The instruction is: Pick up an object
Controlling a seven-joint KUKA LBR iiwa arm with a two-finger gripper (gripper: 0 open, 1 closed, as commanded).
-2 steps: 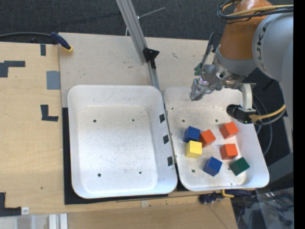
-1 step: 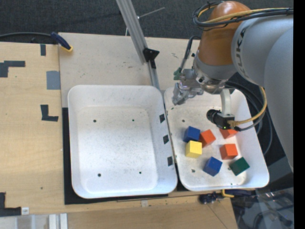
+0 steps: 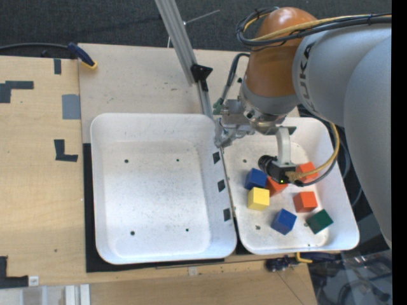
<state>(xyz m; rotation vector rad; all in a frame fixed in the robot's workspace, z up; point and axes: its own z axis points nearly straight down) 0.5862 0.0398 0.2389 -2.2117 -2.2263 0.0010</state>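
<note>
**Fingers low at the upper left corner of the right bin, blocks lying apart from them**

The fingers (image 3: 220, 138) of the gripper (image 3: 224, 136) hang at the upper left corner of the right bin (image 3: 346, 230), close to the wall it shares with the left bin (image 3: 96, 135). From this slant they merge with the metal of the wrist, and I cannot tell whether they stand apart or together. The grey arm (image 3: 346, 75) comes in from the right, with its orange band (image 3: 280, 40) above the wrist.

The blocks to pick all lie in the right bin, toward its middle and front, apart from the fingers. A blue cube (image 3: 256, 178) sits nearest them, with a yellow cube (image 3: 259, 198) just below it, touching or nearly so. A second blue cube (image 3: 284, 221) lies closer to the front wall, and a green cube (image 3: 320, 221) is beside it on the right. An orange cube (image 3: 306, 201) rests above those two. Another orange block (image 3: 307, 169) lies higher up, partly hidden. A small red-orange piece (image 3: 278, 185) shows just right of the first blue cube, also partly hidden.

The left bin's floor is speckled with fine dark marks. A slanted aluminium rail (image 3: 175, 27) runs from the top edge down to the bins' shared corner. The pale wooden surface (image 3: 38, 183) carries grey and dark tape patches (image 3: 70, 105), and a blue-and-yellow clamp (image 3: 82, 54) lies at its far edge.
</note>
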